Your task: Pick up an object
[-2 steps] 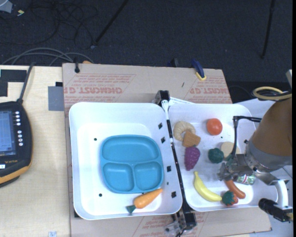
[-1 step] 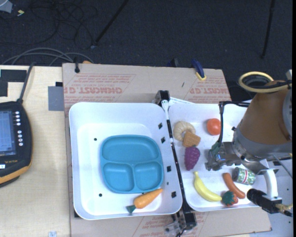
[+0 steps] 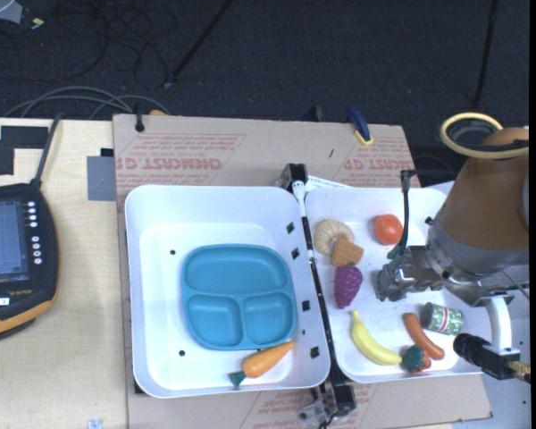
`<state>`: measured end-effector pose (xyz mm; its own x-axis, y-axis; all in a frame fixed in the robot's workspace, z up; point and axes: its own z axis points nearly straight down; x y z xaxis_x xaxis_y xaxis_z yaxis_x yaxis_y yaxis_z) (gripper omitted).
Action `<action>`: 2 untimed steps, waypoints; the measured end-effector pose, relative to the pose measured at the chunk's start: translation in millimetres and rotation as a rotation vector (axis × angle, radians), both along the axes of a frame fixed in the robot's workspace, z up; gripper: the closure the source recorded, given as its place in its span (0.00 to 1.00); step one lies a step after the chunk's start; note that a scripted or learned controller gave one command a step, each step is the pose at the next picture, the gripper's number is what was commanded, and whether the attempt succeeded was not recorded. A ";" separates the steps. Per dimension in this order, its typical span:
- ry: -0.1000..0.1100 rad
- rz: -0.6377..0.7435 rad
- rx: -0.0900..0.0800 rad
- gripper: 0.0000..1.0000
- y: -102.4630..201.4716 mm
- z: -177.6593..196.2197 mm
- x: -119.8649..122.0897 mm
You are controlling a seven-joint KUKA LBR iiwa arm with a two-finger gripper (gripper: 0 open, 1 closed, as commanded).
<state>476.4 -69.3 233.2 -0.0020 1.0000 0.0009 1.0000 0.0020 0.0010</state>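
Fingers [image 3: 391, 282], grip state unclear, hang over right bin [image 3: 426, 195] on cardboard [image 3: 205, 155].

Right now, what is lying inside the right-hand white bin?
A tomato, a bread roll, purple grapes, a banana, a hot dog and a small can. The gripper and arm hide the bin's right part.
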 end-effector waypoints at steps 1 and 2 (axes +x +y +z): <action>-0.001 0.004 0.001 1.00 55.3 48.5 0.3; 0.002 0.001 0.000 1.00 82.6 75.4 -0.5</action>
<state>475.9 13.2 308.6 -0.0029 1.0000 0.0008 1.0000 0.0029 -0.0005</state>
